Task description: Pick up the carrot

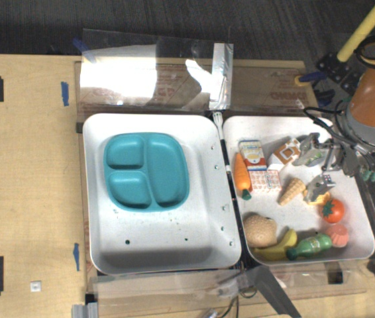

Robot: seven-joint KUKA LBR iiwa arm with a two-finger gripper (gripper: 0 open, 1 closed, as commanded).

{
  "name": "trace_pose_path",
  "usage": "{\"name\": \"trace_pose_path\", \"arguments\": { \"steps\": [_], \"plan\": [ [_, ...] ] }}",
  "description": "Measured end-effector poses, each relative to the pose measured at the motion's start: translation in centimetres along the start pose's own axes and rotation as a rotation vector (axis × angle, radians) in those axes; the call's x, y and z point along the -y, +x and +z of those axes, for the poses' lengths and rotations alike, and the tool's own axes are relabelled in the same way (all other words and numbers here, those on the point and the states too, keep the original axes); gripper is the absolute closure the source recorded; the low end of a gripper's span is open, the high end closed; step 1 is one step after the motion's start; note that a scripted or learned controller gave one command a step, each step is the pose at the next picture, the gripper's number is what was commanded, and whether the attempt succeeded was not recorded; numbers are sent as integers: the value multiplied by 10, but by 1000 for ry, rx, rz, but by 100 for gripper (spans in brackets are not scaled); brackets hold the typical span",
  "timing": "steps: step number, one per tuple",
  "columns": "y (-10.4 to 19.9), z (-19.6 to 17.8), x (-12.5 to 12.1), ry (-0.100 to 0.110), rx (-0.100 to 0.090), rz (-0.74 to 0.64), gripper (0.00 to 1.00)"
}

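Note:
The carrot [241, 173] is orange with a green stub at its near end. It lies lengthwise against the left wall of the right bin [366, 247]. My gripper [315, 167] hovers over the right half of that bin, well to the right of the carrot and apart from it. Its fingers point left and stand open, with nothing held between them. The arm's orange band [373, 98] is at the right edge of the view.
Around the carrot lie a small carton [252, 152], an orange-white box [285, 153], an ice-cream cone [292, 191], a tomato [333, 211], a bread roll [259, 230], a banana [277, 247] and a green bottle [310, 245]. The left bin [98, 244] holds a teal divided plate [146, 171].

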State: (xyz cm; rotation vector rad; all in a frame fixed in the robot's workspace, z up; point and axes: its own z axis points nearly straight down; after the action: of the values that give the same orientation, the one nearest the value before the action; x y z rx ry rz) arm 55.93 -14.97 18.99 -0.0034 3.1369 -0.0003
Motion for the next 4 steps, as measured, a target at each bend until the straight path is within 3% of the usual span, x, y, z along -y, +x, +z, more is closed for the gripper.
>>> {"name": "trace_pose_path", "arguments": {
  "steps": [1, 2, 3, 4],
  "plan": [
    [3, 93, 11, 0, -4, 410, 0],
    [10, 101, 23, -1, 5, 319, 0],
    [6, 87, 22, 1, 19, 317, 100],
    [37, 62, 54, 3, 3, 293, 100]
  ]
}}
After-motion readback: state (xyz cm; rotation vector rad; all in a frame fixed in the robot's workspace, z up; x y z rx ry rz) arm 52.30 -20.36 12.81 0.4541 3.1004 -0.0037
